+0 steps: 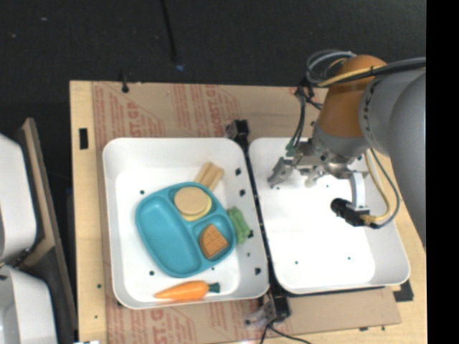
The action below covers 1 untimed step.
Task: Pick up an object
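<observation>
While the gripper (295,169) hovers over the right bin (323,256), upper centre-right, fingers' state untellable, every object lies leftward in the left bin (118,192); nearest is the blue tray (168,239).

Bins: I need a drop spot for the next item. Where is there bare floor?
The right white bin has bare floor below the gripper. The left white bin is crowded: blue divided plastic tray, orange toy carrot, tan wooden block.
</observation>
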Tool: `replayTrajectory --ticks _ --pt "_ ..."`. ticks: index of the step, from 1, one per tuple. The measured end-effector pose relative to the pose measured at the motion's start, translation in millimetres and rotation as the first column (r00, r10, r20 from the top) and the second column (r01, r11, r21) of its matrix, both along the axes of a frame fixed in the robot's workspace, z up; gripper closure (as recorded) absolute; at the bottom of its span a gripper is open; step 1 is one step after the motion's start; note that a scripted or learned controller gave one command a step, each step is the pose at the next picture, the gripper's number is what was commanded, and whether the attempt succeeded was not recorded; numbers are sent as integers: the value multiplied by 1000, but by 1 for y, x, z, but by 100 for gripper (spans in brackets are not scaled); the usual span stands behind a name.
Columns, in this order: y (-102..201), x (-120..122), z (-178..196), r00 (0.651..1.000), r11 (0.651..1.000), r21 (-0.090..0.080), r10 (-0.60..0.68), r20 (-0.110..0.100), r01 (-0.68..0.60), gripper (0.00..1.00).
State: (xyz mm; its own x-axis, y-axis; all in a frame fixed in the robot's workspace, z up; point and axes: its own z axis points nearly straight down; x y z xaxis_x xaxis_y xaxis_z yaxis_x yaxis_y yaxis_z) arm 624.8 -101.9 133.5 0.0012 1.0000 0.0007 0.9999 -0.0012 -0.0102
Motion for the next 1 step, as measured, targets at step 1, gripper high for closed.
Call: replayTrajectory --ticks 1 --pt "6 21 -29 1000 1000 -1 1 9 -1 0"
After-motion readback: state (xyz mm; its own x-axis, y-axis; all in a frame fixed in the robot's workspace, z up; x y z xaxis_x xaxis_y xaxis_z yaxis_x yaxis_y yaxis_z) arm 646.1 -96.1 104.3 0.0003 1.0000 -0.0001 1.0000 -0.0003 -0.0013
